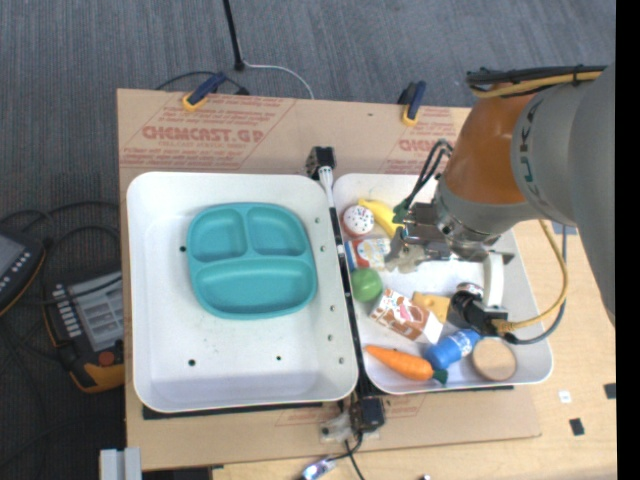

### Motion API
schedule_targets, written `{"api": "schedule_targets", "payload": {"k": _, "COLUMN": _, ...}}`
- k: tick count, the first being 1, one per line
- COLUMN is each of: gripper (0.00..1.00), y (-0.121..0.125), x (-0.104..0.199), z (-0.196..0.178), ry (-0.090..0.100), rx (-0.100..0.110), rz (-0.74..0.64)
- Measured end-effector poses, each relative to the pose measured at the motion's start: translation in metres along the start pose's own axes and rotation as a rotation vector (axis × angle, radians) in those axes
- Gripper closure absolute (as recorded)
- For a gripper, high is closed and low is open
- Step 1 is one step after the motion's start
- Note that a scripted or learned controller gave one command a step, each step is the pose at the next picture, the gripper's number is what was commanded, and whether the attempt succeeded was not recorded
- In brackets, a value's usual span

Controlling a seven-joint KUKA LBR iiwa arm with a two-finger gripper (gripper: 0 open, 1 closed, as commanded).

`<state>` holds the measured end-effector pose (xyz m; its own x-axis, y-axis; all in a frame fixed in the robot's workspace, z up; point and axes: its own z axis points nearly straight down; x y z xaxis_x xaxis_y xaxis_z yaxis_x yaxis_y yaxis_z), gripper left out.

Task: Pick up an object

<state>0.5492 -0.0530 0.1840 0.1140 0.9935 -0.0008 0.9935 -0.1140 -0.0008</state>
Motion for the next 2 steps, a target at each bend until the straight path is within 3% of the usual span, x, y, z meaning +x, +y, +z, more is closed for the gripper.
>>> {"api": "schedule_targets", "payload": {"k": 1, "gripper": 0.00, "y": -0.040, "x": 0.001, "z": 0.000, "ry": 0.001, "rx": 0.001, "rz": -0.195}}
{"api": "schedule_targets", "payload": {"k": 2, "gripper": 0.00, "y": 0.064, "x": 0.014, "z": 0.000, "ry": -0.001, "rx": -0.001, "rz": -0.446}}
